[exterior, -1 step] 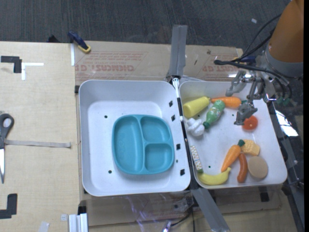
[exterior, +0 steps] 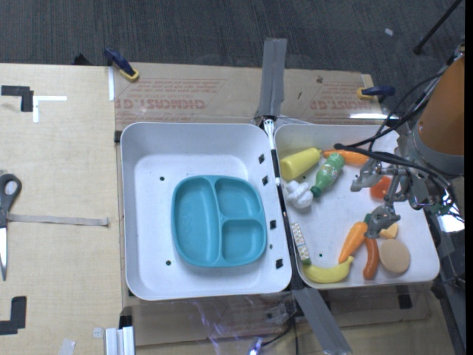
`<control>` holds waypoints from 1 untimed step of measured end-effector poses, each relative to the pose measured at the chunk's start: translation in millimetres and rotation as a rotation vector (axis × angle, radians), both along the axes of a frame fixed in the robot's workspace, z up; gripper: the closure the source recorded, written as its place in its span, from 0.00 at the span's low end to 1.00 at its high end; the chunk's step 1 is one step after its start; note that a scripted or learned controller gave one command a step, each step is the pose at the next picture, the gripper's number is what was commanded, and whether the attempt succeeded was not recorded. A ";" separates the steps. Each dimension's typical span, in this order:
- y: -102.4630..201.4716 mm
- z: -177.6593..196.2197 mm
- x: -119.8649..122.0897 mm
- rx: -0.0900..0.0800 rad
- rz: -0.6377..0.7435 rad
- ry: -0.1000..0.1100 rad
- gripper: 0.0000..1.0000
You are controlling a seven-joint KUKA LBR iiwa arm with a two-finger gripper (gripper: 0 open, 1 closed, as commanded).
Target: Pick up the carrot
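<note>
- The carrot point(exterior: 353, 240) lies in the right bin point(exterior: 325, 228), just below and to the left of the claw point(exterior: 382, 219), which hovers close to its top end.
- Its long axis runs on a slant: the thick orange end points up and right toward the claw, where a bit of green top shows, and the narrow tip points down and left toward the bin's front.
- The claw hangs over the right bin on the arm point(exterior: 443, 124), which comes in from the right; whether its fingers are spread or pressed together cannot be told, and nothing is seen pinched between them.
- Directly below the claw stands a reddish sausage point(exterior: 370, 258), nearly upright in the view, just beside the carrot's right flank.
- Below and right of the claw sits a round tan bun point(exterior: 395, 257).
- Further below and left, a banana point(exterior: 328, 272) lies along the bin's front wall, near the carrot's tip.
- Up and left of the claw are a green bottle point(exterior: 327, 174), a yellow corn-like piece point(exterior: 298, 162) and a small white object point(exterior: 299, 194).
- Well to the claw's left, the left bin point(exterior: 140, 198) holds a teal divided plate point(exterior: 219, 220).
- Far left, scissors point(exterior: 6, 198) rest on the bench point(exterior: 59, 272).
</note>
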State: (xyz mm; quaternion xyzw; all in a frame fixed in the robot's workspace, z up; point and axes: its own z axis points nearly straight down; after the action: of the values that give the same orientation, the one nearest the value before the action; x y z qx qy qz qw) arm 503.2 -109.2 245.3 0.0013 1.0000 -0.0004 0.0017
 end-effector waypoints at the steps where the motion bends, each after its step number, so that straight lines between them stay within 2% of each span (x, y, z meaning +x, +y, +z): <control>1: -18.0 -136.7 -24.6 0.001 -0.001 0.002 0.00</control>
State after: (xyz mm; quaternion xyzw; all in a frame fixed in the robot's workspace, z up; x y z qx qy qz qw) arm 478.7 -127.2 108.6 0.0020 1.0000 -0.0001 0.0009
